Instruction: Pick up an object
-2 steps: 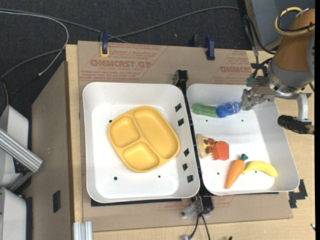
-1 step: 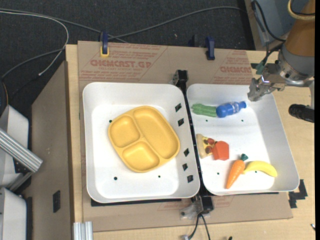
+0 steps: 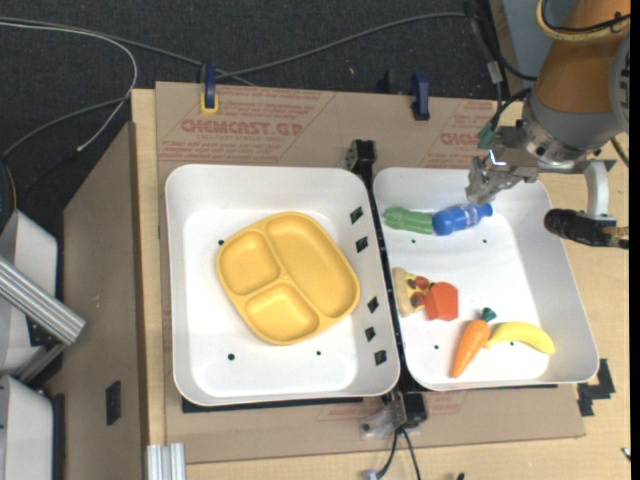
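A blue bottle (image 3: 462,217) is seen lying in the far part of the right bin (image 3: 566,298), its long axis running left to right and slightly tilted, touching a green object (image 3: 408,220) at its left end. The tool (image 3: 487,190) is held just above the bottle's right end, the grey arm (image 3: 580,68) reaching down from the upper right. Whether the tool is open or closed cannot be told. Bare white floor is left right of the bottle, before the bin wall.
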Motion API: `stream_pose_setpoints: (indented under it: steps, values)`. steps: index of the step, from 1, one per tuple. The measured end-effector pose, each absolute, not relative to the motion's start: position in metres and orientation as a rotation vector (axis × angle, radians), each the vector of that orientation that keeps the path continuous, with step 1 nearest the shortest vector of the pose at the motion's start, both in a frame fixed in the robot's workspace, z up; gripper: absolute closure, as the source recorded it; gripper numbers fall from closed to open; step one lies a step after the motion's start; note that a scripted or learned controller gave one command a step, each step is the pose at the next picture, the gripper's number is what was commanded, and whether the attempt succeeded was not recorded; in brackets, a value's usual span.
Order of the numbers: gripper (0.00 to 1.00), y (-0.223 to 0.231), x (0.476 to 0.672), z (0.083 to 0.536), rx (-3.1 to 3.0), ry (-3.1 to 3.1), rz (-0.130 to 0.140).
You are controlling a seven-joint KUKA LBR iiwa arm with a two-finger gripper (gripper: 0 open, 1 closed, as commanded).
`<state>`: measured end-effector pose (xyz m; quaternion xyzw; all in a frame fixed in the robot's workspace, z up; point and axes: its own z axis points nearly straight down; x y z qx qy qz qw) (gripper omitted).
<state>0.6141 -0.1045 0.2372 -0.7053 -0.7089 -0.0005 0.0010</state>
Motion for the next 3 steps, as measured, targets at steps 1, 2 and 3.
stream_pose_setpoints:
  steps: [1,2,3]
  values:
    - [1.00,-0.049,0.613,0.235,-2.213,-2.225,0.000]
    - [1.00,0.009,0.596,0.241,-2.211,-2.226,-0.001]
    - [1.00,0.051,0.578,0.231,-2.216,-2.222,0.003]
